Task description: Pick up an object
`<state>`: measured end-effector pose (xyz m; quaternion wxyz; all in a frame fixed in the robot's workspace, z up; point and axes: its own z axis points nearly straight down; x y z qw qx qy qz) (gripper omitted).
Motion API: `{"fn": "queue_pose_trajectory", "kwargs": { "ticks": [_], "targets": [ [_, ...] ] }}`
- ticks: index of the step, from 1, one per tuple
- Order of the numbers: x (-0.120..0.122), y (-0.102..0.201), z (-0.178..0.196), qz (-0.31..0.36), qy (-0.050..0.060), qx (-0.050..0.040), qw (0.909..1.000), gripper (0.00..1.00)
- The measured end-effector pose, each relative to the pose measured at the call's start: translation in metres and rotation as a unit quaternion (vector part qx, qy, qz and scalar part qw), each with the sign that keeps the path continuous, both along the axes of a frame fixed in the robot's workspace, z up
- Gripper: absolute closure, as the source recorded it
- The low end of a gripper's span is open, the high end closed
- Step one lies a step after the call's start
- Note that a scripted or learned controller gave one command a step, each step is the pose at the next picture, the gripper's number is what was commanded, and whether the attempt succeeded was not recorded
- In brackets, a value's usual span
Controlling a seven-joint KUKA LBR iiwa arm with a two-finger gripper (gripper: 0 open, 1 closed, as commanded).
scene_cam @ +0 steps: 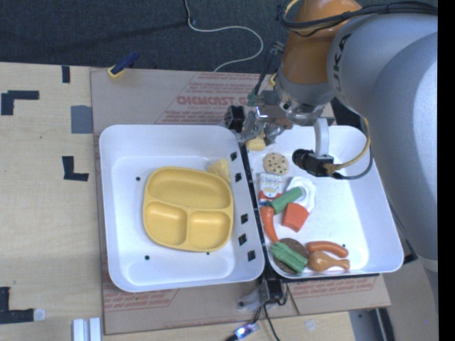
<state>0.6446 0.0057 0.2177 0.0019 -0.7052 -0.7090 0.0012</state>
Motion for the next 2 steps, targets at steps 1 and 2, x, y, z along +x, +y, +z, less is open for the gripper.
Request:
{"fn": "queue_pose_trajectory", "kwargs": {
  "ticks": [1,2],
  "targets": [
    [-0.001,0.014,-0.003,-0.002,-0.001,-0.0007,1.0,1.0],
    [-0.007,0.013,0.014,-0.002,-0.002,-0.0003,1.0,1.0]
  ]
}}
